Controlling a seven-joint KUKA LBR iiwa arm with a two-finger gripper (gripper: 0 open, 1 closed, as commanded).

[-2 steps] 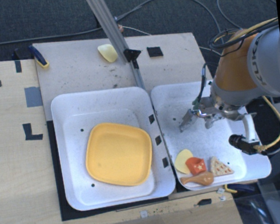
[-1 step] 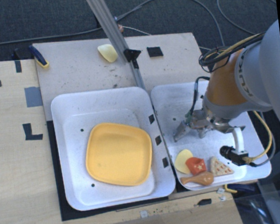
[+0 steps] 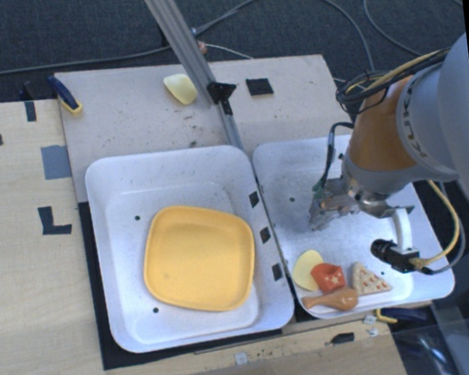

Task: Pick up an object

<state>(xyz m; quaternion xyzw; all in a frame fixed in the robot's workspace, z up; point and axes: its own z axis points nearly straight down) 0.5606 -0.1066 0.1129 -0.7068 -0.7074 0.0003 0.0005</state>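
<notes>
My gripper (image 3: pixel 322 211) hangs low over the middle of the right bin (image 3: pixel 284 176), above bare bin floor. Several small toy foods lie along that bin's near edge: a pale yellow slice (image 3: pixel 306 268), a red piece (image 3: pixel 329 277), a brown drumstick (image 3: pixel 334 301) and a pizza wedge (image 3: pixel 370 279). They sit just below and to the right of the gripper, apart from it. Nothing shows between the gripper and the bin floor. A large yellow square plate (image 3: pixel 199 257) lies in the left bin (image 3: pixel 107 189).
A slanted metal pole (image 3: pixel 191 56) runs down to the gap between the bins. On the bench behind the bins lie a small yellow object (image 3: pixel 180 88) and a blue-and-yellow tool (image 3: pixel 65 94). Cables (image 3: pixel 407 76) loop at the right beside the arm.
</notes>
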